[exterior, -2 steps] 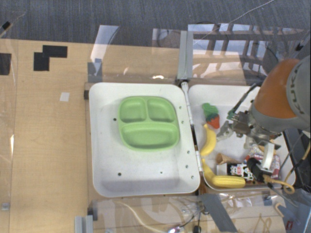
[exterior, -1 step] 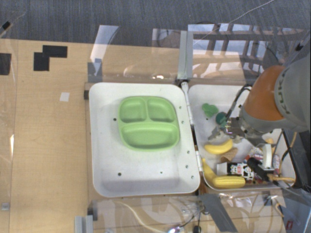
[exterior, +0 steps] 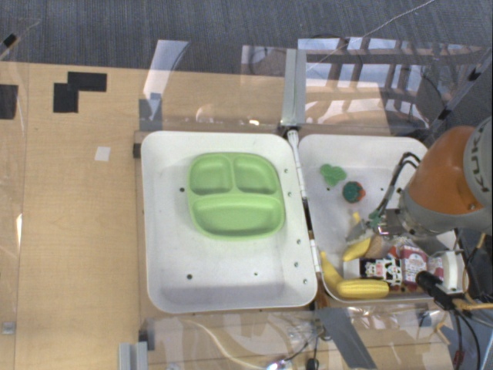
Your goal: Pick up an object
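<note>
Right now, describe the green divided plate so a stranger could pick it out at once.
Of the two white bins side by side, go to the left bin, the one away from the arm. The green divided plate lies flat near its middle, a pale green rounded rectangle with three compartments. It is the largest green thing here, far bigger than the small green pieces in the right bin.

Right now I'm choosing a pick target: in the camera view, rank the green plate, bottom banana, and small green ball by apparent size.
1. Green plate, clearly largest.
2. Bottom banana.
3. Small green ball, smallest.
</note>
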You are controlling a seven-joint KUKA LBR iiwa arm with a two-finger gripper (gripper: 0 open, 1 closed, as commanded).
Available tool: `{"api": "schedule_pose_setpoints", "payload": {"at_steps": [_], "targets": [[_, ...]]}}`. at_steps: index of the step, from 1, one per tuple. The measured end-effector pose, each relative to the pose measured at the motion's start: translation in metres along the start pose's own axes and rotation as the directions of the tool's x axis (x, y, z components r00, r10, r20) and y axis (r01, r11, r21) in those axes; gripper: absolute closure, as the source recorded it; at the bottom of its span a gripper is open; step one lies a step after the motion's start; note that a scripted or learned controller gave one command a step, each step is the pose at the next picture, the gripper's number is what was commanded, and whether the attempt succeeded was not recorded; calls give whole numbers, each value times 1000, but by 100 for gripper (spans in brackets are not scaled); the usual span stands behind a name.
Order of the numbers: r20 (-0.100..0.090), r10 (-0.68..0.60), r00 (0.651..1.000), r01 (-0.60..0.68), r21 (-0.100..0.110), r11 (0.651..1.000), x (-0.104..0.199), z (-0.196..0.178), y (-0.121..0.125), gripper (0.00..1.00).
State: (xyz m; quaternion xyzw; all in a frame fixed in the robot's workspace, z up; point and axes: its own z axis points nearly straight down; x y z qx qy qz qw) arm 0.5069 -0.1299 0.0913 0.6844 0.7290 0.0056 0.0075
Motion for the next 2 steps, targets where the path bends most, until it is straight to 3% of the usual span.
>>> {"api": "schedule_pose_setpoints", "payload": {"at_steps": [1, 2], "targets": [[-4, -3, 1000, 3, -4, 1000, 3, -11, 3, 100], [-3, -23, 1000, 23, 12, 1000, 33, -125, 38, 100]]}}
